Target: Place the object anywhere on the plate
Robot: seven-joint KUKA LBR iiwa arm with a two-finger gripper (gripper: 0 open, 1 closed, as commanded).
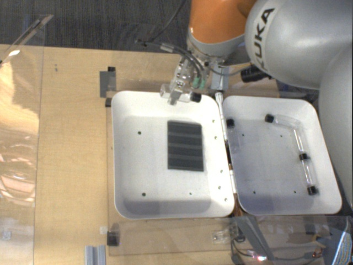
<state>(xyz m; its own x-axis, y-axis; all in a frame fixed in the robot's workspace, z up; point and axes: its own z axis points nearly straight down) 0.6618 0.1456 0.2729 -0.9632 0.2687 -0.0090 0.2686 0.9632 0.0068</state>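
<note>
arm over the far edge of the left bin, dark slab resting mid-bin

we see the gripper (177, 93) hanging at the far rim of the left bin (127, 148), below the orange band (218, 10) and the grey arm (298, 32) that crowds the upper right corner. the gripper is small, blurred and tangled with cables and a green part, so we cannot tell how its jaws stand, nor whether anything sits between them.

a dark ribbed rectangular object (185, 146) lies flat near the middle of the left bin, apart from the gripper. we cannot tell whether this slab is the object or the plate; its ridges are all we can make out.

the right bin (325, 192) holds a clear tube-like piece (304, 158) with black clips along its right side, hard to read against the white. the arm cuts off that bin's far right corner.
</note>
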